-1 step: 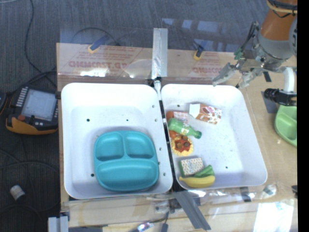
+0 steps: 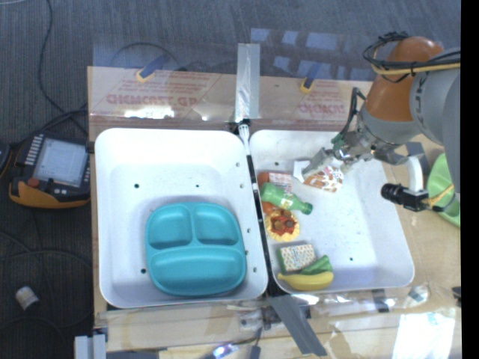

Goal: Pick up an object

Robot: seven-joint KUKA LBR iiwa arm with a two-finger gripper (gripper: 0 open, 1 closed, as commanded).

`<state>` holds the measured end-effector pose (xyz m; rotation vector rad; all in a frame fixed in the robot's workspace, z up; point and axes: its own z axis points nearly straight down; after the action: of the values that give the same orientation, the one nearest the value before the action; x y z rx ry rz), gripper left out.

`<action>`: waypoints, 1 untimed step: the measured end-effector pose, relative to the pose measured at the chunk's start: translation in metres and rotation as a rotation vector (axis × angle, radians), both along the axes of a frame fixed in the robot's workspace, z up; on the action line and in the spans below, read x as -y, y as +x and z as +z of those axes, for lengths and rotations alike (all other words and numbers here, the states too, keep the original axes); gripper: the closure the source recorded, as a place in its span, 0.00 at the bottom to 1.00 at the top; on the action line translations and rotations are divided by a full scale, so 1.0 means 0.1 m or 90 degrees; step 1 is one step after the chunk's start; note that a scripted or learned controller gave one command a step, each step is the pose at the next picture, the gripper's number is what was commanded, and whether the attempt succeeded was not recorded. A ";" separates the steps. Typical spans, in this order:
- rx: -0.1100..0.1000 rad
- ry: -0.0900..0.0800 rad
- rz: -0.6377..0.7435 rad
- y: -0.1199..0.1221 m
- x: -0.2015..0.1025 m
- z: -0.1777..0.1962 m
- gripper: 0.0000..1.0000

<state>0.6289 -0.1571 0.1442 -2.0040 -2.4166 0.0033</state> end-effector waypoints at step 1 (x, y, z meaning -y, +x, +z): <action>0.002 0.001 -0.028 0.12 0.16 -0.41 0.00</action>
<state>0.6407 -0.1732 0.1034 -2.0568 -2.3738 -0.0026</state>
